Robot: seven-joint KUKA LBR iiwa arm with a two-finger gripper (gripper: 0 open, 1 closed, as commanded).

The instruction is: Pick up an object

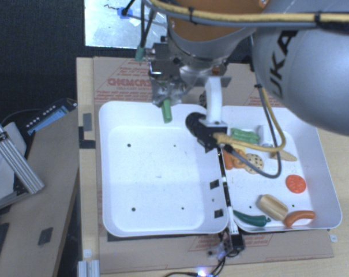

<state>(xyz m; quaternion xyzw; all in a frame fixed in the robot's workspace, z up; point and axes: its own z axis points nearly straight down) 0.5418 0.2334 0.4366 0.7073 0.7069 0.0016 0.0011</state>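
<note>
Green stick (167, 113) looks like the piece in play, but the risks start nearer. Along the near edge of the right bin (330, 203) lie a green pepper (249, 218), a bread roll (271, 206) and a sausage (299, 217). Farther in lie an orange disc (296, 183) and a green block (243, 136), with a grey cable (270, 172) looping over that pile. If the arm swings, the cable could drag them. The left bin (157, 178) lies bare beside it on the counter (53, 172). At its far edge the stick points down, just under the tool (164, 98) and touching it. I cannot tell whether the tool is clamped on the stick or merely above it. If it grips only the tip, the stick could pivot and drop, or land outside the far rim.
</note>
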